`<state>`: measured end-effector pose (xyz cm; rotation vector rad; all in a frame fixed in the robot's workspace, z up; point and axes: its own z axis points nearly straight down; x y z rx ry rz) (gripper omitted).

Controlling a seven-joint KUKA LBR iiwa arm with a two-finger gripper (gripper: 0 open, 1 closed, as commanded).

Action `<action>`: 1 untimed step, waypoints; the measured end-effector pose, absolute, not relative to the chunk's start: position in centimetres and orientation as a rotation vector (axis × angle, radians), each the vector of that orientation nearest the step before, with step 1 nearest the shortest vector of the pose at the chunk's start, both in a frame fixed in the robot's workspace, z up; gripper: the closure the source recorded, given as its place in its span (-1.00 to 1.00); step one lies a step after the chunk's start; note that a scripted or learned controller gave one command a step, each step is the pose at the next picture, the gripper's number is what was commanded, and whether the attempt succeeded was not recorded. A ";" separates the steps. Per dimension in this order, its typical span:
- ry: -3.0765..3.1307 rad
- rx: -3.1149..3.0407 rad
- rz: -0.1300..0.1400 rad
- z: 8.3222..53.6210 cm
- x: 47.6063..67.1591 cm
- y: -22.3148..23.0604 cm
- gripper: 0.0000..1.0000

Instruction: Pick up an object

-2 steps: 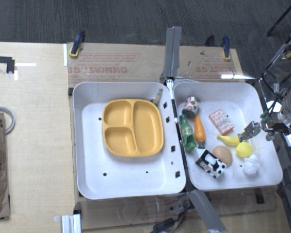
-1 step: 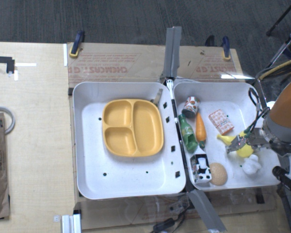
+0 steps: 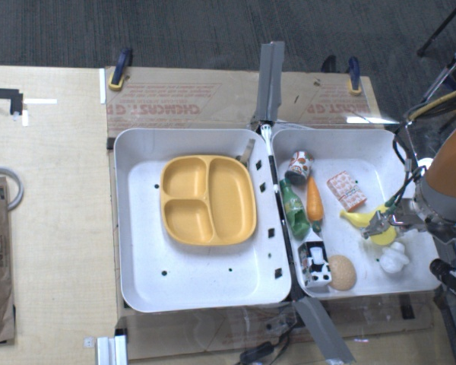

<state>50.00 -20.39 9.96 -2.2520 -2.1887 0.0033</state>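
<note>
Camera view: "CHEMCO'S" print on cardboard (image 3: 235, 97)

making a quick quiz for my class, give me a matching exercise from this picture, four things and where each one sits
Things:
1. yellow divided plate
2. carrot
3. banana
4. brown bread roll

Places:
A. near front edge of the right bin
B. beside the tool, right bin
C. alone in the left bin
D. next to the green item, near the divider

Pairs: 1-C, 2-D, 3-B, 4-A
</note>
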 end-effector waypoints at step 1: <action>-2.041 -2.388 0.004 22.4 54.4 -17.6 1.00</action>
